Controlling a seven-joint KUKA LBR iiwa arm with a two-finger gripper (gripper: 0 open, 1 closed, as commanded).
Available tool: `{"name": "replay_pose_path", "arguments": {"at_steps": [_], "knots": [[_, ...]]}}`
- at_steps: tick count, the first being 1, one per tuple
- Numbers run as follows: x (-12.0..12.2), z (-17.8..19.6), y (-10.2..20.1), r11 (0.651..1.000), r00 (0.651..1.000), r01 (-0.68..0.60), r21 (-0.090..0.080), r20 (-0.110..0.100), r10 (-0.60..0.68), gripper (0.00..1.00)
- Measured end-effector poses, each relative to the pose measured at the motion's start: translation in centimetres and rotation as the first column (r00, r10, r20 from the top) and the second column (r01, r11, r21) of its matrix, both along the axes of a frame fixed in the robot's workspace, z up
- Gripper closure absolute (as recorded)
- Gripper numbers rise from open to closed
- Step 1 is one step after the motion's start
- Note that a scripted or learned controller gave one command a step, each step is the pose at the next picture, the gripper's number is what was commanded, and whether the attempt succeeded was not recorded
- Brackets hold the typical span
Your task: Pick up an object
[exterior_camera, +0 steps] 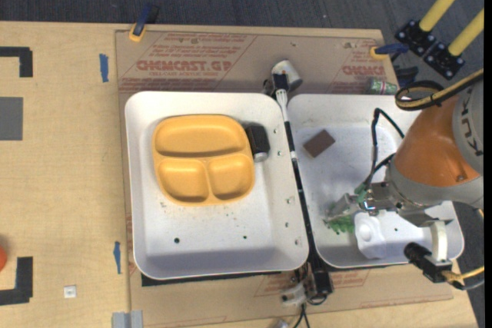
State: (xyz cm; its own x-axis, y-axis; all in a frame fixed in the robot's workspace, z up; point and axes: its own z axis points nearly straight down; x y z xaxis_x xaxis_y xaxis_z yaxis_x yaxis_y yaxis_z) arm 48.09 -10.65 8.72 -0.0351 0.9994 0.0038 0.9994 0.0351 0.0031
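Observation:
In the right bin [338, 165], my gripper [360, 202] is down low near the front, right over a small green object [337, 215] that sticks out to its left. A white bottle-like object [373, 236] lies just in front of the gripper, touching or nearly touching the green one. A flat brown square [318, 142] lies apart toward the back of the same bin. The arm's orange band [434, 150] and grey wrist hide what lies directly beneath the gripper.
The left bin [146, 188] holds a yellow divided plate [204, 157] with a small black object [257, 140] against its right side. A divider wall [296, 180] separates the bins. Cables run along the arm at the right bin's edge.

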Motion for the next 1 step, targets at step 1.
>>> {"name": "replay_pose_path", "arguments": {"at_steps": [1], "knots": [[0.26,1.17,0.00,1.000,1.000,0.001,-0.001,0.009,-0.001,1.00]]}}
